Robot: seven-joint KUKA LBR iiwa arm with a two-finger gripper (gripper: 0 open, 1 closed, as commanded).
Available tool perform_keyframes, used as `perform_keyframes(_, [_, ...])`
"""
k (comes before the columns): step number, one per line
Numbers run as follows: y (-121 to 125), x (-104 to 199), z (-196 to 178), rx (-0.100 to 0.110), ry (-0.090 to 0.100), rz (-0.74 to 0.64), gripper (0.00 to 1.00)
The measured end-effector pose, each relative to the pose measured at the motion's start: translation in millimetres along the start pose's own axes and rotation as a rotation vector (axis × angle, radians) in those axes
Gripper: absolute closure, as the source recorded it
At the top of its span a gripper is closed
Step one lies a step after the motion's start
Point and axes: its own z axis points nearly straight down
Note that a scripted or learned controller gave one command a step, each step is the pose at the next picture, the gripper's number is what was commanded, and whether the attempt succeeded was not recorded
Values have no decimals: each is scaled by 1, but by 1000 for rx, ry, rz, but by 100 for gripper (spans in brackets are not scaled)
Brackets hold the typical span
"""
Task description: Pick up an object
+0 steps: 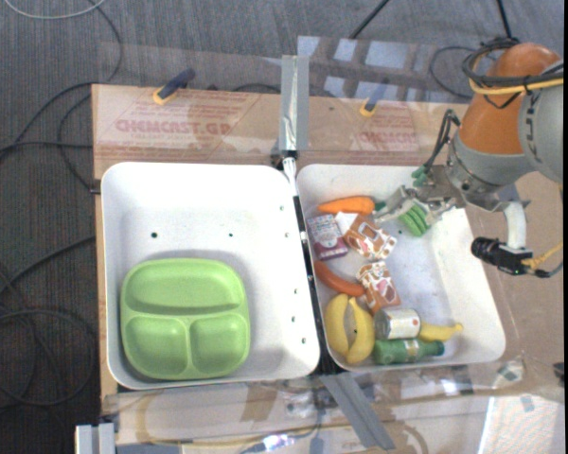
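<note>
Carrot [346, 204] lies untouched at the right bin's [483, 301] top end, just beside the low-hanging gripper [412, 211], whose green-tipped fingers look spread with nothing between them, so the pick isn't made yet.

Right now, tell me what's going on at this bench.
A grey arm reaches in from the right, over the far corner of the right bin. Its hand hangs near a green object at the bin's far end; whether it grips it cannot be told. The bin holds a carrot, snack packets, a banana, a can and a green bottle. The left bin holds a green tray.
</note>
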Motion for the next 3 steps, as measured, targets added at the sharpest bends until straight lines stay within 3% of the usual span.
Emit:
perform_keyframes(1, [10,39,73,-11,-1,70,0])
perform_keyframes(2, [-63,59,83,-28,-8,-54,0])
perform_keyframes(3, [-110,41,83,-29,-3,-22,0])
